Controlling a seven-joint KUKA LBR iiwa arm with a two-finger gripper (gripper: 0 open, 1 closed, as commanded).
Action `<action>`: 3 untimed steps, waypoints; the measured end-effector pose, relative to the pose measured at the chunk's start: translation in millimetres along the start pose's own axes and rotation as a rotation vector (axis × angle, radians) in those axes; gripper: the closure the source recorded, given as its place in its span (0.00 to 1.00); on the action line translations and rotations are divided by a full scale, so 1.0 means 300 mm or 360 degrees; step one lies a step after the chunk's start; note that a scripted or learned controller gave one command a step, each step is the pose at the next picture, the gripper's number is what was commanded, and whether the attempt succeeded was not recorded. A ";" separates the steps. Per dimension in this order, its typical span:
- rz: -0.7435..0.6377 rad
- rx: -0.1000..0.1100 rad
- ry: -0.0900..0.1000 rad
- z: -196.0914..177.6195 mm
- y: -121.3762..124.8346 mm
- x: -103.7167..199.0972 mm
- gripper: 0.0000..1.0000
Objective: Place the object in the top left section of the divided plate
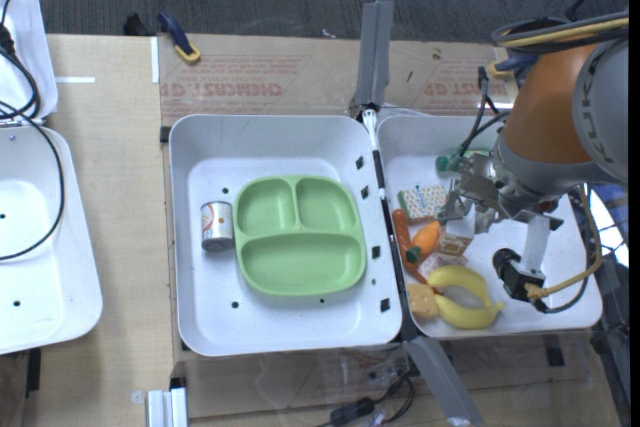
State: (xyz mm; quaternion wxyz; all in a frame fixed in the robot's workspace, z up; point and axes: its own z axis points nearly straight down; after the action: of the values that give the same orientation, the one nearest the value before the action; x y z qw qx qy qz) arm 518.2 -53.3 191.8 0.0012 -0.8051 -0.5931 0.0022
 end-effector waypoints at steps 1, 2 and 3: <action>0.0147 -0.0007 -0.0017 0.005 -0.120 0.230 1.00; 0.0374 -0.0001 -0.0004 0.005 -0.071 0.483 1.00; 0.0286 -0.0003 -0.0003 -0.029 -0.080 0.676 1.00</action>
State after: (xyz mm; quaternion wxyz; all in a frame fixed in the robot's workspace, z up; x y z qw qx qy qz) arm 555.5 147.5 200.0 -0.0002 -0.8551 -0.5185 0.0025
